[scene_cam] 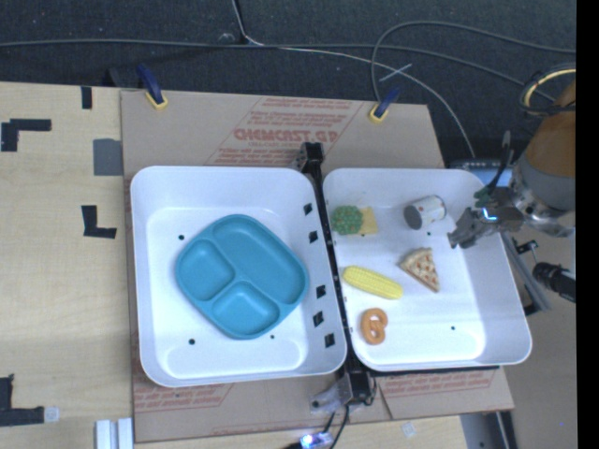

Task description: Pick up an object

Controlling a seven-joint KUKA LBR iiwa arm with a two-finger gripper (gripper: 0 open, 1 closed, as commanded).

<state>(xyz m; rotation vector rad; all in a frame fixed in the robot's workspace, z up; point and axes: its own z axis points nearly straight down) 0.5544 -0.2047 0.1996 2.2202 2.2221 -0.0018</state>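
Observation:
The right bin point(487, 340) holds a green broccoli piece point(347, 219) on a yellow block, a small white and grey cup point(424, 212) on its side, a pizza slice point(421, 269), a yellow corn cob point(372, 282) and an orange pretzel point(373, 325). My gripper point(471, 228) hangs over the bin's right part, to the right of the cup and above the pizza slice. I see nothing between its fingers.
The left bin point(154, 279) bears a blue divided plate point(241, 275). Black clips run along the divider between the bins. Cables cross the dark floor behind the bench, and two clamps hold the cardboard's back edge.

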